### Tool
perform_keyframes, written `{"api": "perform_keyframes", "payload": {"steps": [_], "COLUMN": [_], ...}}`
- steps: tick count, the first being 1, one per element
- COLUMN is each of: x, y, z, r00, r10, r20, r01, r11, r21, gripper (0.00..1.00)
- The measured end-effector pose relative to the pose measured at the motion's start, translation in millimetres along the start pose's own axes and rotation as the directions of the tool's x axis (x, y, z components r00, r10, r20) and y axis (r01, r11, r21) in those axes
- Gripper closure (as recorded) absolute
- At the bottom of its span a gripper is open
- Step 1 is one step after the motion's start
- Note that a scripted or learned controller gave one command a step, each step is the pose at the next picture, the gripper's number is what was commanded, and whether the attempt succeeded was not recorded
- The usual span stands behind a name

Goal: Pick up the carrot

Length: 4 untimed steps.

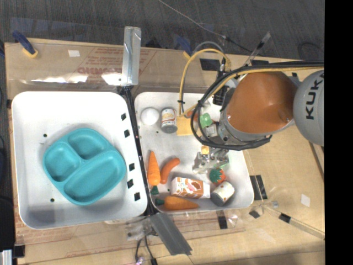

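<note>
The left bin [27, 126] is taken up by a teal divided plate [84, 164], set slightly askew with its three compartments facing up. A metal bracket [131, 57] is seen standing at the top of the divider between the two bins. In the right bin [242, 203], close to its left wall, the carrot [153, 168] is laid roughly upright, its green end toward the bottom of the view. Just beside it, on the right, a shorter orange-red piece [169, 167] is tilted, and below both a second orange vegetable [177, 203] is stretched along the bin's lower edge. A white ball [149, 115] and a small can [169, 120] are placed near the bin's top, side by side. A brown and white carton [190, 187] is laid flat in the lower middle, with a grey and white cylinder [223, 194] to its right. A small red and green item [217, 174] is seen just above that cylinder. The gripper [209, 161] is hung over the middle of the right bin, well apart from the carrot and close to the red and green item; whether its jaws are parted or closed cannot be told. The arm [259, 102] is reached in from the right, its orange band over the bin's right part, with yellow and black cables [190, 65] looped above it.
</note>
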<state>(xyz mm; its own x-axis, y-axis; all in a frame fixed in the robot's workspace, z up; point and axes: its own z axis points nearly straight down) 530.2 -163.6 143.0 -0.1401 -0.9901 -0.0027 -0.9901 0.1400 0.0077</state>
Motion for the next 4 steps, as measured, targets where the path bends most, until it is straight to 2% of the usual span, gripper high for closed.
{"api": "perform_keyframes", "payload": {"steps": [1,2,3,4], "x": [18,9,-43,-37], "y": [-51,-10,-29,-39], "z": [-70,52,-50,-102], "r00": [0.998,0.938,0.944,0.811], "r10": [-0.063,-0.345,-0.331,-0.585], "r20": [-0.004,-0.002,-0.007,-0.006], "r01": [0.063,0.345,0.331,0.585], "r11": [0.998,0.938,0.944,0.811], "r21": [0.013,0.004,0.013,0.007], "gripper": [1.00,1.00,1.00,1.00]}}
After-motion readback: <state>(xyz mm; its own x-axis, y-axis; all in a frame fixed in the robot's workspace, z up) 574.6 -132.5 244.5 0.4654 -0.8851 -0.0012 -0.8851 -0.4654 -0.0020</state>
